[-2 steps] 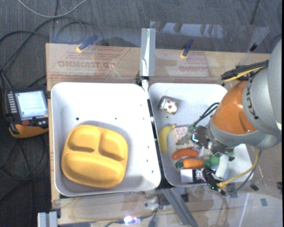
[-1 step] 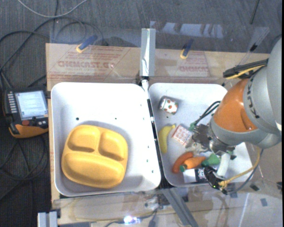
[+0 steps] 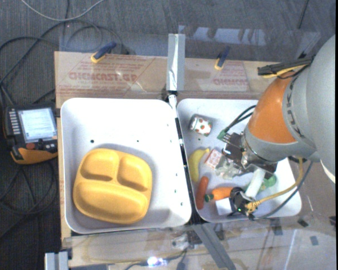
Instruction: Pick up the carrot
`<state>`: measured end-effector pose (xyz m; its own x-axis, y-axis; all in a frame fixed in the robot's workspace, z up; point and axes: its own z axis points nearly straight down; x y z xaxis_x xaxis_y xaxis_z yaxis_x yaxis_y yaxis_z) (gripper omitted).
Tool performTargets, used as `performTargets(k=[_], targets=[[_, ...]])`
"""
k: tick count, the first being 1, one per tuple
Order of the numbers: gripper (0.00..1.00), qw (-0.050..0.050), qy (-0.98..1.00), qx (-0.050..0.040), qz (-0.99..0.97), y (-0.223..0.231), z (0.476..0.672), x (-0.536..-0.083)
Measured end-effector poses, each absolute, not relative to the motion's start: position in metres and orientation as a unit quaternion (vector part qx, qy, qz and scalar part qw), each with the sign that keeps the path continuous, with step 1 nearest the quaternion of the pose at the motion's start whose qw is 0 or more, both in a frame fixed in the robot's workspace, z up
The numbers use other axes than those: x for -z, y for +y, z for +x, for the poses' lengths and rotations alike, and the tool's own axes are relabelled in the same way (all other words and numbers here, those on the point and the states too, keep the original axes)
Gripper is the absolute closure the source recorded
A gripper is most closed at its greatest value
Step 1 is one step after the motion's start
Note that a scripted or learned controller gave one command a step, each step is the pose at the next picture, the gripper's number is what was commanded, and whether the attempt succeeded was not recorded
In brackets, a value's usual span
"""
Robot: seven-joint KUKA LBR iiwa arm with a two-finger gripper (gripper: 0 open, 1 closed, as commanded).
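The carrot (image 3: 221, 194), short and orange with a green end pointing left, lies near the front of the right bin (image 3: 183, 129). My gripper (image 3: 232, 163) hangs low over the middle of that bin, just behind the carrot and slightly to its right. It sits among packed items. The orange wrist band and grey arm cover the bin's right half. Nothing can be seen held in the gripper.
A slim red-orange piece (image 3: 201, 190) lies left of the carrot, with a yellow banana (image 3: 197, 161) behind it. A small white and red can (image 3: 200, 125) stands at the back. The left bin (image 3: 101, 110) holds a yellow divided tray (image 3: 113, 184).
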<state>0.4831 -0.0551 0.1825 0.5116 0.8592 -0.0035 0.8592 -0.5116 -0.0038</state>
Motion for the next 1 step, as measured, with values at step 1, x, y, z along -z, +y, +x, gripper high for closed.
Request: performTargets(k=[1], targets=[[1.00,0.000,-0.366,-0.0034,-0.931,0.0327,0.4826,-0.1821]])
